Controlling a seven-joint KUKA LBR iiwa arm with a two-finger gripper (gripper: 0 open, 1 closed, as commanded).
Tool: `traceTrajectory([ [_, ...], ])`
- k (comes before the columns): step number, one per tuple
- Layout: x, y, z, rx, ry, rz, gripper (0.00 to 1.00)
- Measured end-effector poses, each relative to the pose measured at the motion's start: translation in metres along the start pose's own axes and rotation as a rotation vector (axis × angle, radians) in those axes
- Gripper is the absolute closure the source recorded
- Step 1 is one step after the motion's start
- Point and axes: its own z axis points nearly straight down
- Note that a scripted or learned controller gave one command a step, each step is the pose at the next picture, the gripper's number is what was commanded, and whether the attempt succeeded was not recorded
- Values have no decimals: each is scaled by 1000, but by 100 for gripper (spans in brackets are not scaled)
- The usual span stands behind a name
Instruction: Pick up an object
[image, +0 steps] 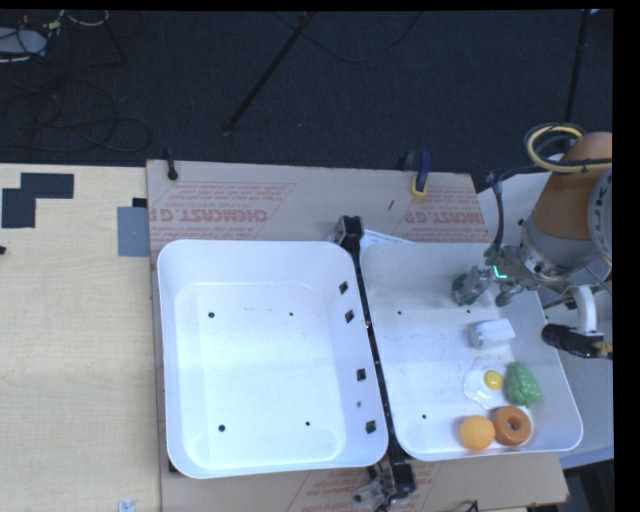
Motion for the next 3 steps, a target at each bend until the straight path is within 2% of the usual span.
traceTrajectory([
  [2, 0, 0, 0, 0, 0, 0, 0],
  [3, 1, 15, 32, -2, -1, -5, 0],
])
